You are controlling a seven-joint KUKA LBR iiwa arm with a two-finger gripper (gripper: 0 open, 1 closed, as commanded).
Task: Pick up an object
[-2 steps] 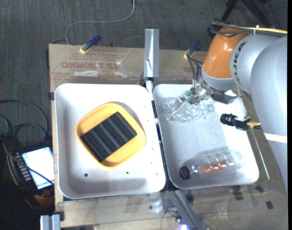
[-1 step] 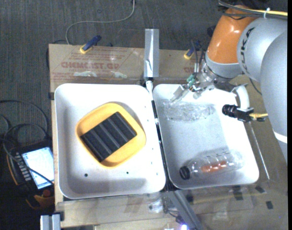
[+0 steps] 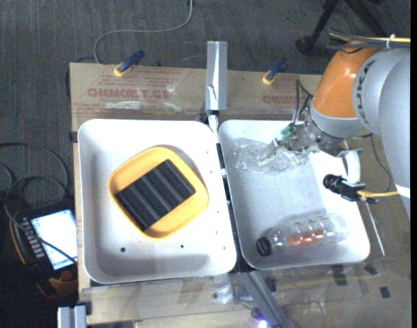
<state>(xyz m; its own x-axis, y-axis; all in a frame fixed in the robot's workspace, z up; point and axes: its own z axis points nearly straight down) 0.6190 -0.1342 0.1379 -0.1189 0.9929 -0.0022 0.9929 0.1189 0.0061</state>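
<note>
Gripper [image 3: 295,137] over crumpled clear plastic [image 3: 263,154] in right bin [image 3: 297,251]; jaws state you cannot tell. Descend straight, close on thick fold, lift slow.

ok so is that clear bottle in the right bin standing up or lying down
Lying down. The clear bottle rests on its side along the right bin's near edge, its dark cap pointing toward the left bin.

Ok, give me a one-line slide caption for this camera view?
Arm's gripper over crumpled clear plastic in right bin; clear bottle near front, yellow-and-black block in left bin.
</note>
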